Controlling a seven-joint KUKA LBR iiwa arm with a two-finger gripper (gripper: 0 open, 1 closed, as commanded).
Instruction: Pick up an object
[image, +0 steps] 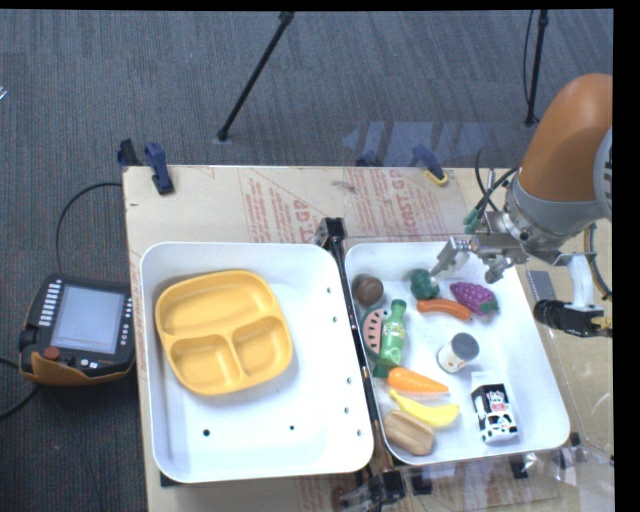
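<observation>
The right bin (535, 385) holds several toy foods: a brown ball (368, 290), a watermelon slice (373, 328), a green bottle (392, 338), a green vegetable (424, 284), an orange pepper (443, 309), purple grapes (474, 296), a tin can (458, 352), a carrot (416, 381), a banana (426, 409), a bread roll (409, 432) and a black-and-white carton (494, 413). My gripper (470, 264) hovers over the bin's far side, just above the grapes and the green vegetable. Its fingers stand apart with nothing between them.
The left bin (180, 430) bears a yellow divided plate (222, 330). A handheld control pendant (80, 330) lies on the floor to the left. Blue clamps (158, 165) grip the bench's far edge. Tripod legs stand behind the bench.
</observation>
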